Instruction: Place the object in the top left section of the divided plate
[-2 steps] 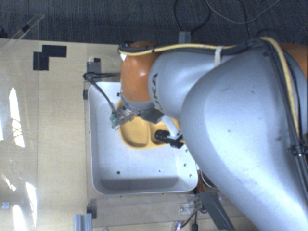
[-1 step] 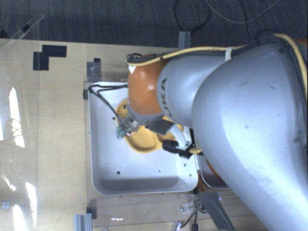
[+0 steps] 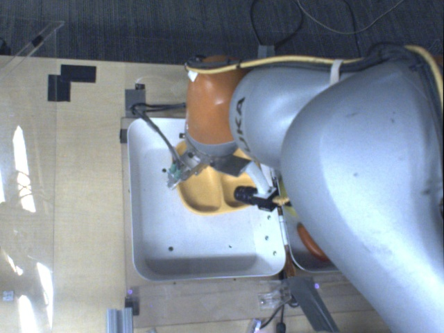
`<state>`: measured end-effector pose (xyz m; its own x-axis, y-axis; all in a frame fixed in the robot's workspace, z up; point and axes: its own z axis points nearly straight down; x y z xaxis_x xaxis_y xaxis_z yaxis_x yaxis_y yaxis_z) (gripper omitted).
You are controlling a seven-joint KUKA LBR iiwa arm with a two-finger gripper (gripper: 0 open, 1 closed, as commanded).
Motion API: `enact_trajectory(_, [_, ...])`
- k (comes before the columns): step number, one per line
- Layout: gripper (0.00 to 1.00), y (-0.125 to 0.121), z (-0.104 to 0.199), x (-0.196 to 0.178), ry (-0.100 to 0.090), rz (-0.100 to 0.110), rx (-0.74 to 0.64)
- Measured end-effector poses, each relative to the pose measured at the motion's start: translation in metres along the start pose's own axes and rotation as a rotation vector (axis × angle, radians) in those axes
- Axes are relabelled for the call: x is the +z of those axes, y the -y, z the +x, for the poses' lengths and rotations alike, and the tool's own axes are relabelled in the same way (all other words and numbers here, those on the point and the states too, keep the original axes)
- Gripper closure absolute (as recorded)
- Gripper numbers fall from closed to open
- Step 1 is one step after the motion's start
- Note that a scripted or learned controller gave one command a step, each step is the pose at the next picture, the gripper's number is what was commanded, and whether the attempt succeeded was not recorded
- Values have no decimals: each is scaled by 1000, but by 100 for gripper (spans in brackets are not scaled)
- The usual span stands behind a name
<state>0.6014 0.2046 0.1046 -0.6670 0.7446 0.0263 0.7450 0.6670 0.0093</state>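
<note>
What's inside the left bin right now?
A yellow divided plate lies in the left bin; its lower-left edge and one hollow are visible. The arm covers the rest, so its other sections and any contents are hidden.

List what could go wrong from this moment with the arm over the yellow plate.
1. The arm hides most of the divided plate, so the top left section cannot be checked from this camera.
2. The end effector sits at the plate's left rim; a drop here might miss into the white bin.
3. The black cable trails near the end effector and could snag.
</note>
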Motion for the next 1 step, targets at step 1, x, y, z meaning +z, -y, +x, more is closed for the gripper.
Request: enact_trajectory(1, [100,3,2,-10,4,-13,3])
